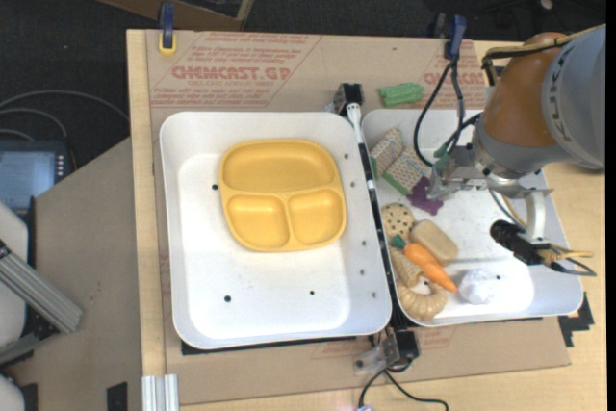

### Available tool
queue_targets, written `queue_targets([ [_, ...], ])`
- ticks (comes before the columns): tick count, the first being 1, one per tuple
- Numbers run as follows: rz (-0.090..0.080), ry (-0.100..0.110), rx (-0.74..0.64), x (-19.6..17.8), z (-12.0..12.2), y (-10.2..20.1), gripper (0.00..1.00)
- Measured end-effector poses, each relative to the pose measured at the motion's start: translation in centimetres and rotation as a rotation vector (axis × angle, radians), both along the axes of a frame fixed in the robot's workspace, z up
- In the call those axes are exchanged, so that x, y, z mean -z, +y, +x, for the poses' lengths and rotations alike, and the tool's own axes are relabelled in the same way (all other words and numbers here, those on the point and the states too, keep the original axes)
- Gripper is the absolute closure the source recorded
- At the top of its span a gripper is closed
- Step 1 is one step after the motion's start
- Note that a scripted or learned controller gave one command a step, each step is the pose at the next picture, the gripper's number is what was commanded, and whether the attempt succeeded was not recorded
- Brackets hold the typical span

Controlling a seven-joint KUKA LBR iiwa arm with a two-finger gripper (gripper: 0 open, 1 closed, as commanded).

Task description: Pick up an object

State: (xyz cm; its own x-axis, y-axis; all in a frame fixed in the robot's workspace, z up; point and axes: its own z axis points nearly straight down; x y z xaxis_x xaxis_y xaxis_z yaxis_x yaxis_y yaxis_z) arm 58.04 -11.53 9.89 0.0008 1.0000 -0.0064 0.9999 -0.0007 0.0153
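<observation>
The arm (549, 101) enters from the right edge of the frame, its orange band (515, 96) above the wrist; the wrist is angled down and toward frame left over the right bin (539, 308); the gripper (445, 180) sits low over the upper-left part of that bin; whether it is open or closed cannot be told from this view, and nothing is visibly held.

Left bin (192, 255): contains one yellow three-compartment plate (284, 192), lying flat in the upper half; the large compartment faces the top of the frame, the two small ones the bottom.

Right bin: a purple object (426, 198) lies just beside the gripper, at its lower left; a checked grey packet (398, 163) lies above it, near the bin's left wall; a spotted round cookie (396, 219) lies below the purple object; a tan block (434, 241) and a carrot (429, 267) lie side by side, touching; a beige ring (420, 300) sits in the lower-left corner; a white lump (474, 286) lies to its right.

Tabletop (241, 63): a green object (400, 94) lies outside the bins, just above the right bin.
</observation>
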Motion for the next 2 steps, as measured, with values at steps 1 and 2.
queue_targets([
  [1, 0.001, 0.002, 0.0, 0.1, 0.0, 0.0, 0.0],
  [2, 0.0, -0.002, 0.001, -1.0, 0.0, 0.0, 1.0],
])
